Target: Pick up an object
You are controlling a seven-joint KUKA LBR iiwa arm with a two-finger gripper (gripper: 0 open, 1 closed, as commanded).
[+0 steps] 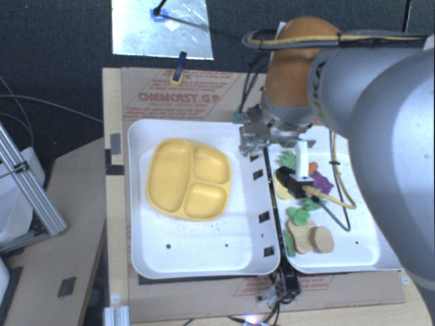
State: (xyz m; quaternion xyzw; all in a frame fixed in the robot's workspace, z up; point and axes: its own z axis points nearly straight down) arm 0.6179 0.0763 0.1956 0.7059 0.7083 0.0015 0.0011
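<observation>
From my station I see the gripper (255,141) at the far end of the rim between the two bins; I cannot tell how it is set. The left bin (204,250) holds a yellow divided plate (188,178). The right bin (353,250) holds the small objects to pick: a green piece (290,159), a purple piece (321,182), and nearer, a round tan piece (321,239).

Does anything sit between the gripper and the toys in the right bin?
Nothing visible does. The gripper hangs at the bin's upper left corner, and the toys lie uncovered just below and right of it.
</observation>
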